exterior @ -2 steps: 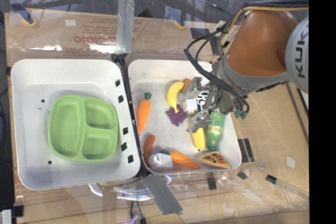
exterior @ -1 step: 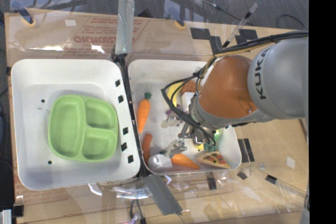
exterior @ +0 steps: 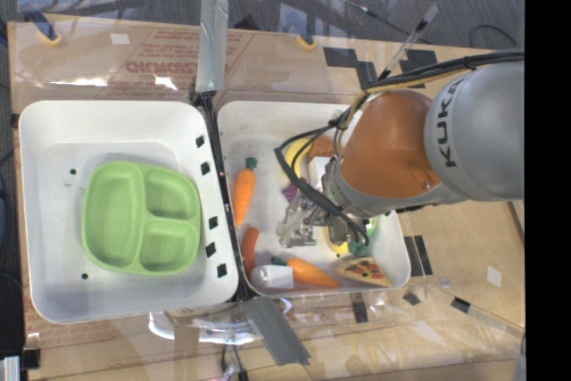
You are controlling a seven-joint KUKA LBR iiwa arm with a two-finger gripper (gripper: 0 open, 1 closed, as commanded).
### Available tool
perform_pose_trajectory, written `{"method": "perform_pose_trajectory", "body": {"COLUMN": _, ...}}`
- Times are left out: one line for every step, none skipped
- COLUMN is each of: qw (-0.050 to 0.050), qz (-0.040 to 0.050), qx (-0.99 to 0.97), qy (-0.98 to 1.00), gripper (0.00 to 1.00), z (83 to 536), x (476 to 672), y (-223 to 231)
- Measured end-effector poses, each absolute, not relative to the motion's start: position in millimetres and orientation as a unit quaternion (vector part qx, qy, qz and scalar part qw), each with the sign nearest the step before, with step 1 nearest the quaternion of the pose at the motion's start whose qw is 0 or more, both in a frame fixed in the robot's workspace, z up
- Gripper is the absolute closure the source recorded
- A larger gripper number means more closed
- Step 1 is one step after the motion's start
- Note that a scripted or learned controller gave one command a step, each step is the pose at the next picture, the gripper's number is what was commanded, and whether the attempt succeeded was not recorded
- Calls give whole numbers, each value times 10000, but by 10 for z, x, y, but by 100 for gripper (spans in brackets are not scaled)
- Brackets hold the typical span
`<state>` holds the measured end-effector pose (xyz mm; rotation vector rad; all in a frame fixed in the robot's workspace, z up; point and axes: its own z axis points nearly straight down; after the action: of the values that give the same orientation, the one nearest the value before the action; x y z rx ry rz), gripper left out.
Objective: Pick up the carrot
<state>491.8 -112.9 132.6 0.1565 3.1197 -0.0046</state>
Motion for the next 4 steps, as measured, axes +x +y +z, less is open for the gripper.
{"method": "perform_pose_trajectory", "body": {"qw": 27, "qz": 1, "qx": 28, "qy": 10000, "gripper": 100, "z": 1939, "x": 5062, "y": -628}}
{"method": "perform_pose_trajectory", "body": {"qw": 20, "qz": -1, "qx": -773, "qy": 9970, "gripper": 100, "z": 2230, "x": 4976, "y": -396}}
{"method": "perform_pose_trajectory", "body": {"qw": 24, "qz": -12, "qx": -2125, "qy": 9772, "gripper": 100, "z": 2375, "x": 5221, "y": -858}}
{"method": "perform_pose_trajectory", "body": {"qw": 1, "qz": 1, "qx": -1716, "qy": 9852, "gripper": 100, "z": 2441, "x": 4857, "y": -506}}
